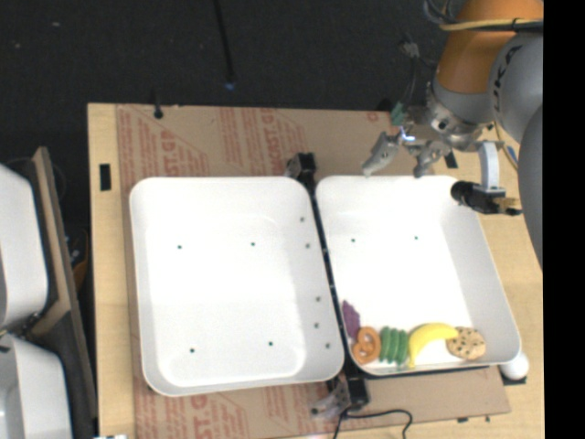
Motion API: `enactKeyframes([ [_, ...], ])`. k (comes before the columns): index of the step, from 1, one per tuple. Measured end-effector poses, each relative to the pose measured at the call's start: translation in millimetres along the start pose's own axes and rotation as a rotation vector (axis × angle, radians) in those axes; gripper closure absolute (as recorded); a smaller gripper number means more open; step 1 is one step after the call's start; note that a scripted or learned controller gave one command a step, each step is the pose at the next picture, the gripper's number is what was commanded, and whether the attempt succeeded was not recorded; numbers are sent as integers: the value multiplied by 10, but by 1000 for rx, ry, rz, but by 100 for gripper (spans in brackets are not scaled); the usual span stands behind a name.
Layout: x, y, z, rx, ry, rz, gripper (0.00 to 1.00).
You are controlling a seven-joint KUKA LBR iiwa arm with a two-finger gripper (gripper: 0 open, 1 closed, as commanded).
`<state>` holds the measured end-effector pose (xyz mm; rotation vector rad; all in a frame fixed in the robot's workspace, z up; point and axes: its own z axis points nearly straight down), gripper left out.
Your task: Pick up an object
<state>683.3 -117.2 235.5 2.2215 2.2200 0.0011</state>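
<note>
At the bottom of the frame, a black clip (352, 393) sits at the near end of the seam between the two bins. Just above it, along the near wall of the right bin (411, 245), five small things lie in a row in the lower right of the frame. From left to right they are a purple piece (350, 316) against the bin's left wall, a pretzel (366, 344), a green piece (395, 344), a banana (431, 337) and a cookie (468, 342). Each touches or nearly touches the next. All five lie flat on the bin floor, well apart from the gripper. A small white ball (516, 367) rests outside the bin, just beside its near right corner.

The left bin (228, 282) lies beside the right one in the middle of the frame, and their long sides touch. Both rest on a sheet of cardboard (219, 144) with red print, which lies on the bench (101, 245). A second black clip (302, 165) sits at the far end of the seam.

Farther up, in the upper right of the frame, the gripper (400, 163) hangs over the far rim of the right bin. Its two fingers (377, 160) are spread apart with nothing between them. Above it the grey arm (521, 71) comes in from the right edge, and its orange band (480, 16) is near the top right corner.
</note>
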Motion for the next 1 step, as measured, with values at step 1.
enactKeyframes([
  [1, -635, -141, 337, 3, -1, 5, 0],
])
